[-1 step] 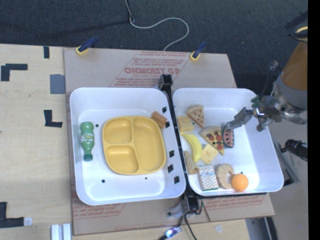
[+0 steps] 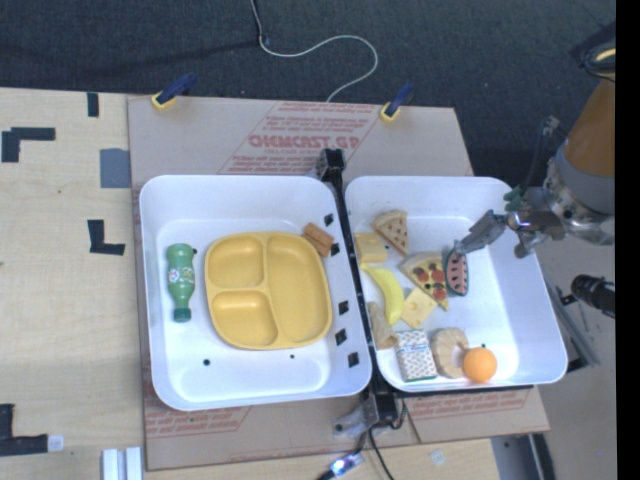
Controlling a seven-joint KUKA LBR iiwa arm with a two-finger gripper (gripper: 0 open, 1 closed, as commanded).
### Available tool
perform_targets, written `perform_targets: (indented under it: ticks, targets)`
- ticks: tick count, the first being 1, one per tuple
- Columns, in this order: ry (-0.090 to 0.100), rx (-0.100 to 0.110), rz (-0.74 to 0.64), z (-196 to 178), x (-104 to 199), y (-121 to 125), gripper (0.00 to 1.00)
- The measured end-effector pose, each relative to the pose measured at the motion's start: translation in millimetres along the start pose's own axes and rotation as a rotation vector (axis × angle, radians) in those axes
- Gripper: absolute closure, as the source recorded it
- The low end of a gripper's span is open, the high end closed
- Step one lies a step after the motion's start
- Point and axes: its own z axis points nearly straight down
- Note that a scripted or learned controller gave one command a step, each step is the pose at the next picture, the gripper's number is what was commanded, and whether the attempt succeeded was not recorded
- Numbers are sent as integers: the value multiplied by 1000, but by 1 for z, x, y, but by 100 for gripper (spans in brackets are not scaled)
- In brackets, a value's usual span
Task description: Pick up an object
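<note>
1. The arm is reaching in from the right, its pincer (image 2: 468, 244) hanging over the right bin (image 2: 520, 318), just above the watermelon slice (image 2: 457, 272).
2. Whether the pincer is released or clenched I cannot tell; nothing is visibly sitting between its tips.
3. The watermelon slice is lying near the middle of the right bin, touching the pizza slice (image 2: 429, 276) on its left.
4. Around it, a second wedge with red dots (image 2: 393, 231) is resting toward the bin's upper left, a banana (image 2: 388, 291) is curving along the left side, and a pale yellow cheese piece (image 2: 418, 309) is lying just beside the banana.
5. Along the bin's near edge a small carton (image 2: 415, 355), a bagel-like roll (image 2: 447, 345) and an orange (image 2: 480, 365) are sitting close together (the orange touching the roll).
6. The left bin (image 2: 170, 368) is holding a yellow divided plate (image 2: 268, 290), a green bottle (image 2: 180, 280) lying to its left, and a small brown piece (image 2: 319, 238) by the plate's upper right corner.
</note>
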Motion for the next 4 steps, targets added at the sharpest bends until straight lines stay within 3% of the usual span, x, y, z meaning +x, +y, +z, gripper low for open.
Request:
perform_targets:
  ticks: [1,3,4]
  targets:
    - [0,5,0,60,-2,7,0]
    - [3,6,0,176,1,-2,0]
    - [1,-4,-1,161,0,1,100]
